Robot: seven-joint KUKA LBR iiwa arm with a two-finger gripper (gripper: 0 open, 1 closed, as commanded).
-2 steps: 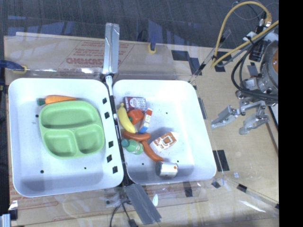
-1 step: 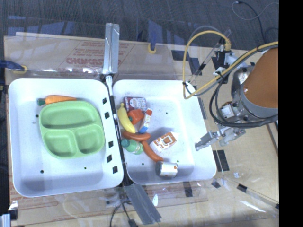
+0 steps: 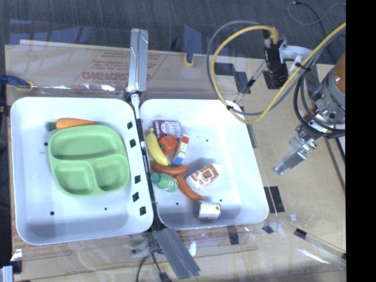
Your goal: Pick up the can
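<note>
Can (image 3: 207, 210): lying on its side at the near edge of right bin (image 3: 235, 134), just below the orange-white carton (image 3: 204, 176).
Right bin clutter: banana (image 3: 155, 147), red-brown sausage (image 3: 176, 175), green bottle (image 3: 165, 182), dark red packet (image 3: 167, 128), all bunched by the left wall.
Left bin (image 3: 29, 216): green divided tray (image 3: 89, 160), carrot (image 3: 73, 123) touching its far rim.
Gripper (image 3: 292, 159): outside the bins, over bare bench right of right bin, well apart from can; nothing in it, opening width cannot tell.

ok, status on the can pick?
Claw outside the bins, right of right bin. Can on its side at that bin's near edge, untouched. Carrot lies just beside it.
</note>
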